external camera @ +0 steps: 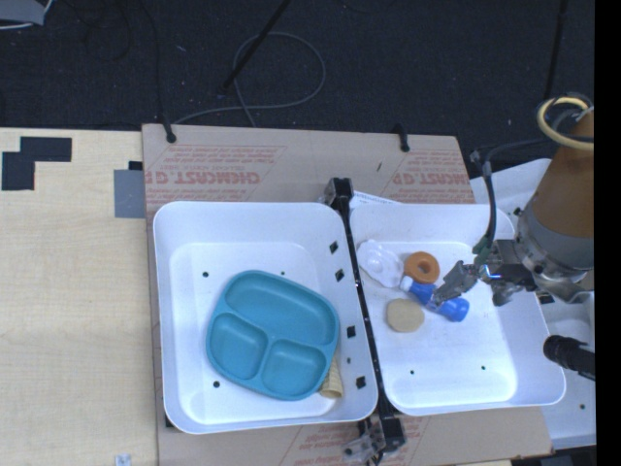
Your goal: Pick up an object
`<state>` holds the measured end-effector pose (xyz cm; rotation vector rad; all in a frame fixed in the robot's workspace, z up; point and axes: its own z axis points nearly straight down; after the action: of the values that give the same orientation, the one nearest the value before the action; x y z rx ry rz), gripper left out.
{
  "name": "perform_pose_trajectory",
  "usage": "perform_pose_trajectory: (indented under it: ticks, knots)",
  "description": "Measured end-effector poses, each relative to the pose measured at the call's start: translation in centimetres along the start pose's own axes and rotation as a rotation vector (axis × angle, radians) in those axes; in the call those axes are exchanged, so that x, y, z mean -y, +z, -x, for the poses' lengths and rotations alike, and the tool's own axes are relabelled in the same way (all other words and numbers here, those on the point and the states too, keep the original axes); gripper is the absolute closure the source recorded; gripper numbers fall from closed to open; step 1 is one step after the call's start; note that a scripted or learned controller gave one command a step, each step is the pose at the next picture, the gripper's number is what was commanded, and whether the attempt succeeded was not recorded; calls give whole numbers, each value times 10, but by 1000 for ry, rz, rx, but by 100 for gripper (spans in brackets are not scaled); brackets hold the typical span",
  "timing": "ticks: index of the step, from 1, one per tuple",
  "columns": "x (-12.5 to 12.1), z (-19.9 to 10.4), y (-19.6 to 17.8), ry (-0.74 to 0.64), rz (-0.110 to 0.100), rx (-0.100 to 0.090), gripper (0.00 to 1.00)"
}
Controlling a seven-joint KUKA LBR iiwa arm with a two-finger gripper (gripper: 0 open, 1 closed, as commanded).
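The left bin point(175, 260) holds a blue divided plate point(272, 333) with a tan cone point(333, 383) tucked against its lower right edge. In the right bin point(485, 377), a clear plastic piece point(378, 260), an orange ring point(421, 265), a tan disc point(406, 316) and a blue toy point(437, 299) cluster near the divider. The gripper point(451, 289) hangs over the blue toy, fingers spread apart, gripping nothing visible.
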<state>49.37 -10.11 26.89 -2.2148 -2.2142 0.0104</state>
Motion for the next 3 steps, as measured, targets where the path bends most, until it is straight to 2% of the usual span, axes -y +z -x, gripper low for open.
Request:
perform_pose_trajectory:
  ticks: [1, 3]
  knots:
    - [-1, 0, -4, -1, 8, 1, 0]
    - [7, -12, 110, 0, 2, -1, 0]
